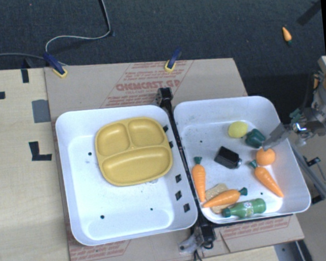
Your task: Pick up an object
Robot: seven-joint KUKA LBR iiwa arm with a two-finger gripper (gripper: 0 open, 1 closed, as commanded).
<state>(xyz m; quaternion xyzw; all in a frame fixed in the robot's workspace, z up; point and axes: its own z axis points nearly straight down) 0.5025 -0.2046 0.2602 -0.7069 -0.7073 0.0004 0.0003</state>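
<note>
The bottle (245, 208) lies well off from the gripper (299, 125), jaws unclear; the nearer orange (265, 157) looks light, hard, slippery — grip across its middle.

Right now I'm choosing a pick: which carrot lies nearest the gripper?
The carrot by the right bin's right wall, just below the orange ball; the other two lie farther left.

Even, fairly bright overhead light, soft short shadows. White bins (74, 165) near blown out, slight glare on the yellow plate (134, 149). Overall soft, low-res focus; arm (318, 119) at right edge blurred. Dark floor at top underexposed.
</note>
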